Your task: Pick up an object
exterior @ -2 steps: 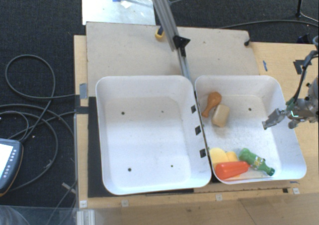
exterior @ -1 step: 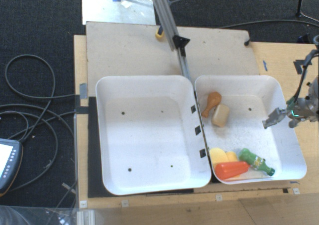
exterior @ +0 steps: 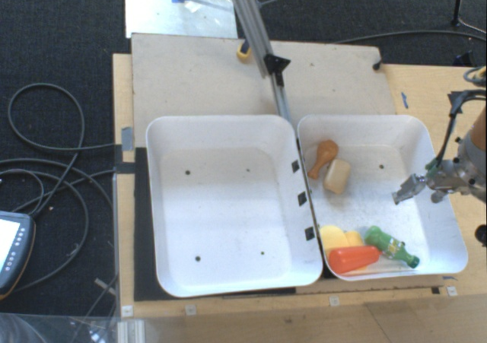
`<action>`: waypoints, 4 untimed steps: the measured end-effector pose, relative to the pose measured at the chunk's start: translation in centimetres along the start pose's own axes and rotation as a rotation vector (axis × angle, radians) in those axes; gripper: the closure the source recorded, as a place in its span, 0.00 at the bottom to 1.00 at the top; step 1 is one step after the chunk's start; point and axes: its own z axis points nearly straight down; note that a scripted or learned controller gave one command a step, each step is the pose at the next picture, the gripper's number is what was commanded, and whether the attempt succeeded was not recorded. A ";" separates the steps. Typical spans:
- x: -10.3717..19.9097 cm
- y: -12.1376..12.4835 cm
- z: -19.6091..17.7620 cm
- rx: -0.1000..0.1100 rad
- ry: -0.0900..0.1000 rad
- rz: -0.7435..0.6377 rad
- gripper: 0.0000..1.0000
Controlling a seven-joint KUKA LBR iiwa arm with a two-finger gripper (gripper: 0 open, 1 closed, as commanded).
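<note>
The right bin point(exterior: 411, 132) holds several small objects. A brown drumstick-shaped piece point(exterior: 324, 156) lies by its left wall, with a beige block point(exterior: 337, 176) just below it. At the front edge sit a yellow piece point(exterior: 340, 237), an orange-red piece point(exterior: 354, 258) and a green bottle point(exterior: 392, 247). My gripper point(exterior: 405, 194) reaches in from the right over the right side of this bin, above bare floor. It is apart from all the objects, and nothing shows in its grasp.
The left bin point(exterior: 163, 136) stands beside the right one, sharing a middle wall with black tabs point(exterior: 302, 198). A grey slanted pole point(exterior: 255, 18) crosses the back of the bench. Cables point(exterior: 46, 144) and a tablet point(exterior: 11, 246) lie on the floor at left.
</note>
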 end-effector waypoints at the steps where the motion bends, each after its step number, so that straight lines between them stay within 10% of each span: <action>1: 0.0 -0.2 6.3 0.001 0.001 0.000 0.00; 2: 0.0 -0.2 10.0 -0.001 0.000 0.000 0.00; 3: -0.1 -0.1 8.7 -0.006 -0.002 0.000 1.00; 4: 0.3 -0.3 4.2 -0.008 -0.003 -0.004 1.00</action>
